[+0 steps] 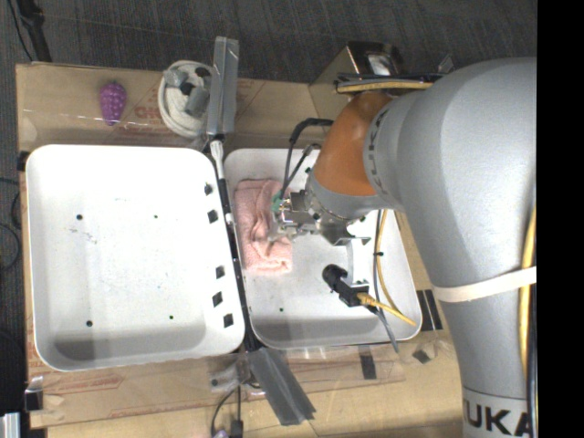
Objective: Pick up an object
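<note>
A crumpled pink cloth (260, 226) lies in the right bin (306, 331), against its left wall. My gripper (281, 213) is down at the cloth's right edge, reaching in from the right and touching or nearly touching the fabric. The grey arm with its orange band covers much of the right bin.
The left bin (119, 254) sits beside the right one, split from it by a grey divider with black clips. Behind the bins on the cardboard are a purple grape-like toy (112, 101) and a white roll (185, 99).
</note>
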`<state>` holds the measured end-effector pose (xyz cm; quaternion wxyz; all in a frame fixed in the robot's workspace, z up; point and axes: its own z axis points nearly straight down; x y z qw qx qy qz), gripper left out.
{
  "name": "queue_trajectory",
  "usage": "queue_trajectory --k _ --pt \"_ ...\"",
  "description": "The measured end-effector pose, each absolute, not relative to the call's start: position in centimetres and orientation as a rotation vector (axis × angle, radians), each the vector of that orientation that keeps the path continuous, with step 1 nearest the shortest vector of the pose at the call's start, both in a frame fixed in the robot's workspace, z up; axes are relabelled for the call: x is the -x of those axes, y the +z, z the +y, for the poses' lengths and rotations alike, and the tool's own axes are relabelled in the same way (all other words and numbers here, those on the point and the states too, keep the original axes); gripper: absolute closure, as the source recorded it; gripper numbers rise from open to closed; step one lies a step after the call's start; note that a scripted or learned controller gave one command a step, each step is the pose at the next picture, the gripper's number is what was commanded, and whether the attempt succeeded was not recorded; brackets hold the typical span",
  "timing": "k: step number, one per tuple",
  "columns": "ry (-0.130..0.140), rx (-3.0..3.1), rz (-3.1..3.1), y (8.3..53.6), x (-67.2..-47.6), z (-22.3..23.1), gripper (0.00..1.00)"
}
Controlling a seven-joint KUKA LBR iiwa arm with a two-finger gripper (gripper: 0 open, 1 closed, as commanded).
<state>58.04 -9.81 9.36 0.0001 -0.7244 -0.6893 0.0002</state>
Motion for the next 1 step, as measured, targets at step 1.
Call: queue_trajectory --k 1 --pt "0.003 2.046 -2.381 19.02 -61.21 -5.08 1.00"
